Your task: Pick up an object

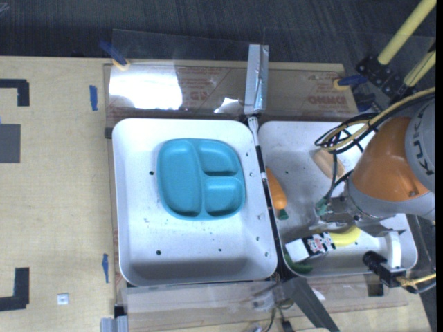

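Grey arm with the orange band (387, 168) is down in the right white bin (294, 140), wrist hanging over the bin's near-right part. Gripper (332, 216) sits low among the clutter; can't tell its state, the wrist and cables block it. Just beside it: a yellow object (348, 237), partly under the arm, and a small black-and-white printed box (309, 246) near the front wall. An orange carrot-shaped toy with a green tip (277, 194) lies along the bin's left wall, apart from the gripper. A tan piece (324, 161) shows behind the looping black cables (342, 133). Left white bin (138, 254) holds a blue three-compartment plastic tray (201, 178), roughly centred, well apart from the arm.
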